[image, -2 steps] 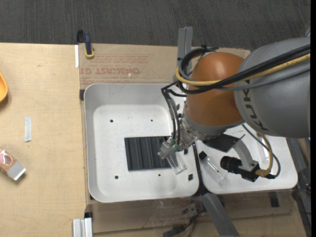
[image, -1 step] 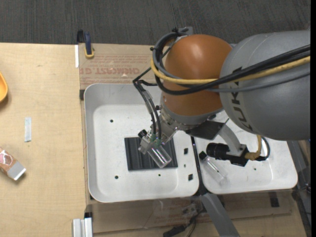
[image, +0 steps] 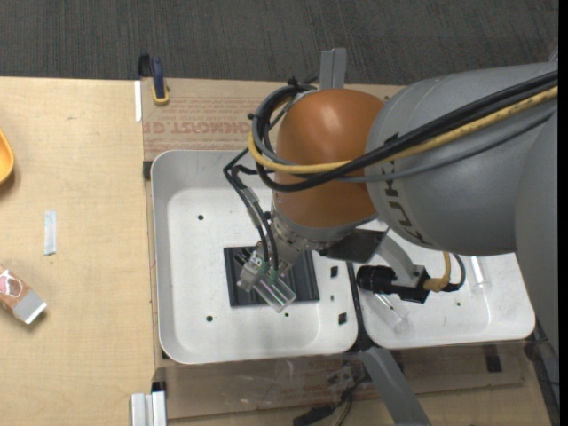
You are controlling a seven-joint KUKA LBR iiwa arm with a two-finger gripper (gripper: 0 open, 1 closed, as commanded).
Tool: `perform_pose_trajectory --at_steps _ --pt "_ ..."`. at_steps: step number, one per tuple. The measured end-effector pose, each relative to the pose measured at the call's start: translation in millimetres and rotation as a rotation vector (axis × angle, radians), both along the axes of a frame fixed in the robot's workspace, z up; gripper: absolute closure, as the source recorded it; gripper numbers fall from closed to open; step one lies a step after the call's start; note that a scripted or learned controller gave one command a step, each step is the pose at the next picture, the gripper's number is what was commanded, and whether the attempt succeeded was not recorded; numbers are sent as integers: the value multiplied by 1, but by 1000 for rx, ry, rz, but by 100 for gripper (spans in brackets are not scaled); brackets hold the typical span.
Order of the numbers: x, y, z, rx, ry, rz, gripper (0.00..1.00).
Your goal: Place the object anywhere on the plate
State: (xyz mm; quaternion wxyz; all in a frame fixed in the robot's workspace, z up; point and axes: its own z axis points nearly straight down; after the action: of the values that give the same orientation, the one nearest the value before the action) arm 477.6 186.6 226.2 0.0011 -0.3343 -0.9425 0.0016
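One dark, flat, ridged plate lies in the left bin, partly covered by the gripper, which sits directly over it. Whether the claw is open or closed cannot be told; no object is discernible. Farther back, the orange-banded arm looms overhead.
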Motion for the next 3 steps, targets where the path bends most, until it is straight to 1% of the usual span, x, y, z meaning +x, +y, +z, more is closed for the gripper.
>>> perform_pose_trajectory --at_steps 1,2,3 --pt "10 3 -25 0 0 44 100" --pt "26 29 1 1 -3 113 100" --pt "0 41 -21 1 0 222 100"
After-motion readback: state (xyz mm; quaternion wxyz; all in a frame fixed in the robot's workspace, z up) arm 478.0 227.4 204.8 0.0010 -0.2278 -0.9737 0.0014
